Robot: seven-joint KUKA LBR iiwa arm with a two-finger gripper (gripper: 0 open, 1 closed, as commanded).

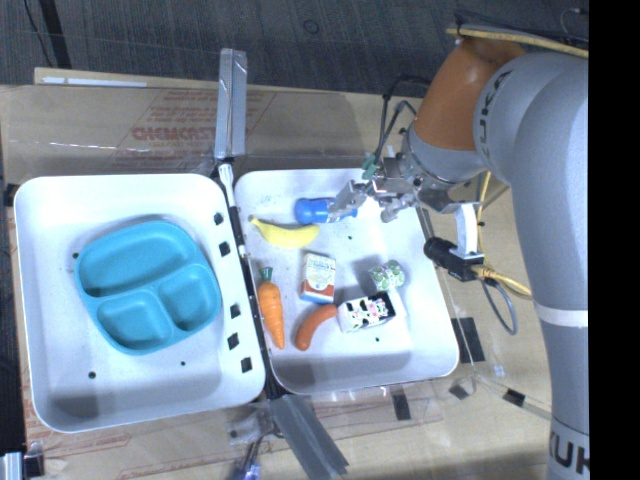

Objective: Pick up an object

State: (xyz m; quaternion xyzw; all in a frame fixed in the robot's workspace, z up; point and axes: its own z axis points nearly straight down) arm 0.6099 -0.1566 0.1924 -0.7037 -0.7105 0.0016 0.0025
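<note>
Gripper [352, 200] low at the far side of the right bin [425, 353], touching a blue object [312, 209]; whether it grips I cannot tell.
Near lie banana [283, 232], carrot [271, 313], sausage [313, 325], carton [319, 277]. Left bin [45, 268] holds a blue tray [148, 285].

Faded red lettering runs across the flattened cardboard sheet [130, 118] lying along the bench's far edge behind the two bins, but it is too washed out and seems upside down, so no word of it can be made out. At the lower right corner of the view, large white letters on the grey arm [565, 458] read "KU", the rest being cut off. The small orange-and-white carton [318, 277] in the right bin [425, 353] bears print too small to read.
</note>
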